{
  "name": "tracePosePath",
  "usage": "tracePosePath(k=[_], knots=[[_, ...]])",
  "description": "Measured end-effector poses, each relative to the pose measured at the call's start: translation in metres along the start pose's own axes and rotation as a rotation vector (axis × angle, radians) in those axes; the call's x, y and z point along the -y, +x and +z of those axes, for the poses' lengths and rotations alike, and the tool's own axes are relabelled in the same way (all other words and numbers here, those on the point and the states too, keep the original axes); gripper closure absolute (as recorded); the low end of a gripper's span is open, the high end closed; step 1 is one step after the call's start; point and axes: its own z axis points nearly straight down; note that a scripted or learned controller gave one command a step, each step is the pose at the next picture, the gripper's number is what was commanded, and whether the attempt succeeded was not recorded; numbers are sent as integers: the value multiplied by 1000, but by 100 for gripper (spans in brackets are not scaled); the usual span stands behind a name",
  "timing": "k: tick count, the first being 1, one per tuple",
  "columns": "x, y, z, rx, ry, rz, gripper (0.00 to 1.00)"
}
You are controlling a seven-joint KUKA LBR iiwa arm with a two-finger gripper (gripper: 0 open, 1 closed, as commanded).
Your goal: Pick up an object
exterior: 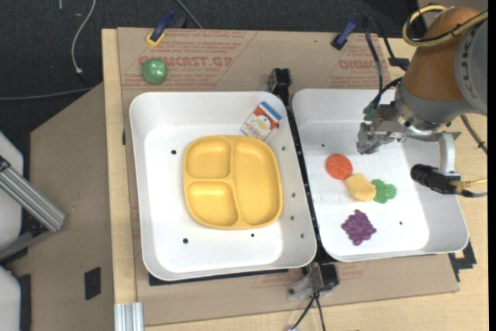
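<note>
In the right bin (434,240), four small toy foods lie loose near its middle: an orange round piece (339,166), a pale yellow lump (359,186) touching it on the side toward the table's front edge, a green piece (384,191) just beside the yellow one toward the table's right edge, and a purple bunch of grapes (358,226) a little apart, nearer the front edge. None of them is lifted; all rest on the bin floor. The gripper (370,137) hangs over the back half of the same bin, above and just behind the orange piece, apart from it, with nothing between its tips; how wide the jaws stand I cannot tell, as the dark tips blur together. The grey arm (434,81) with its orange band reaches in from the table's right edge. In the left bin (155,244) a yellow divided plate (232,182) with three compartments sits in the middle, and a small carton (261,120) with red and blue print lies tilted at the plate's back right corner, near the bin's back wall. On the cardboard-covered table (124,167), near its back left corner and outside the bins, rests a green ball (155,71).
</note>
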Motion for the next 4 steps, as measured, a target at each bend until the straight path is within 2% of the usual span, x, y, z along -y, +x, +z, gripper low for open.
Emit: tracePosePath(k=[1,2,3,4], knots=[[0,-2,-44,3,-6,0,100],[-1,7,-105,3,-9,-2,100],[-2,7,-112,2,-4,-1,100],[7,62,-102,-1,4,-5,100]])
